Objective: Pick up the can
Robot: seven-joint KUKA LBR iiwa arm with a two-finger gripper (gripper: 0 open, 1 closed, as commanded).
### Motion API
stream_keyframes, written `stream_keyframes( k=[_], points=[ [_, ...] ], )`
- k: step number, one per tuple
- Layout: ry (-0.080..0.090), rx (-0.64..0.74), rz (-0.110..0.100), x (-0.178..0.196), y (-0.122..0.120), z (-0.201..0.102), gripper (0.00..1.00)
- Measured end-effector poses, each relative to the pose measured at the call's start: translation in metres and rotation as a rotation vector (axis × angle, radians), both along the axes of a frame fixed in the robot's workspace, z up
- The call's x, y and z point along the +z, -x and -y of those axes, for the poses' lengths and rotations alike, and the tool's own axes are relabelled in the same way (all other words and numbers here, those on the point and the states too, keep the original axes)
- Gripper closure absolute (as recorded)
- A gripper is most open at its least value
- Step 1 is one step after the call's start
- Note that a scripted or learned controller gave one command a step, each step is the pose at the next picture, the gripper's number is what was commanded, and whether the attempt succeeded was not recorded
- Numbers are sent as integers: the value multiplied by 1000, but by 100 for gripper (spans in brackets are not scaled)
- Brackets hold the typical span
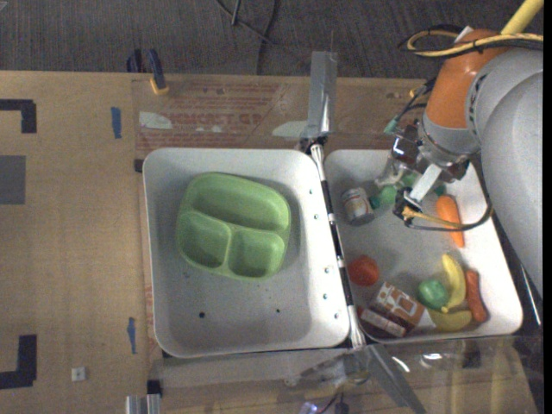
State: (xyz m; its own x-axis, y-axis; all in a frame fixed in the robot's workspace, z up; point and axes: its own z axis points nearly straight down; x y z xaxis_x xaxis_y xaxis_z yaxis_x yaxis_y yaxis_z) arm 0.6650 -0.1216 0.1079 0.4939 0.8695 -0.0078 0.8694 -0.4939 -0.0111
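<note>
While we cannot settle whether it lies flat or merely tilted, the can (356,206) sits in the upper left part of the right bin (405,253), close to the wall shared with the left bin (241,313). We judge it stiff and smooth-sided, probably light, and liable to roll or skid if nudged off-centre. The sound hold is across the round body at mid-length, not on the rims or end faces.

A small green item (384,198) lies just beside the can on its right and could foul a closing grip. The hand (398,184) hangs above that item, near the can but not on it. We cannot tell whether the hand is spread or pressed together, and we see nothing held in it.

Further out in the same bin we note a carrot (448,216), a red tomato-like piece (363,271), a small carton (393,309), and a banana (454,296) with a green piece (434,292) against it. All are well apart from the can. The left bin holds a green divided plate (234,225). Both bins rest on the counter (78,231).
</note>
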Motion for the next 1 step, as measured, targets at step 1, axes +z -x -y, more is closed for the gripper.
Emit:
stream_keyframes(
  k=[1],
  points=[
    [-1,132,12,63,19,71,100]
  ],
)
